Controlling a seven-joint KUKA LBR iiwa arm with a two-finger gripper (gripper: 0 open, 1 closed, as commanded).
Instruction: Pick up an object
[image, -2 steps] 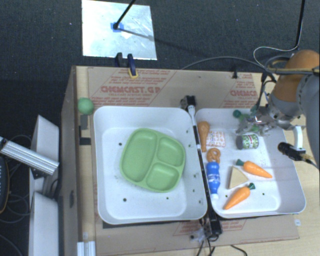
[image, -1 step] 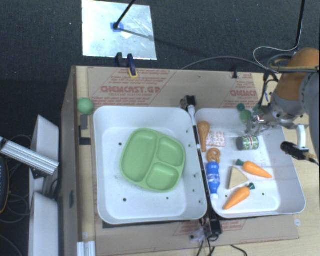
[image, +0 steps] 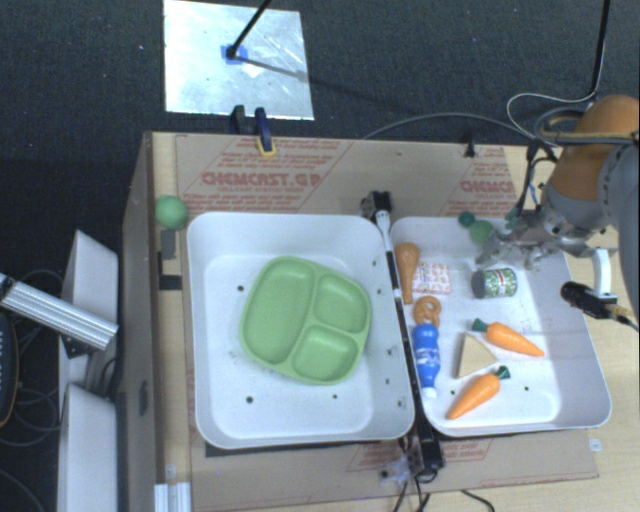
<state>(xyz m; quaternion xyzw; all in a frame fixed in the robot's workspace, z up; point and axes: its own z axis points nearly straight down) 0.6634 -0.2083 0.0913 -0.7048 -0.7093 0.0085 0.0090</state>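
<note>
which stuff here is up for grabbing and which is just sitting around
Job candidates, right bin, near the gripper:
small can
two carrots
blue bottle
pretzel
wedge

Lying about:
green divided tray in left bin
green ball on the bench
blue clamp

Fixed overhead camera, slanted down on both bins (image: 300, 232)

Green divided plate (image: 306, 319) sits alone in the left bin (image: 215, 405), while the gripper (image: 515, 245) hovers right above a small can (image: 495, 282) in the right bin (image: 580, 385) near two carrots (image: 510, 339).
</note>
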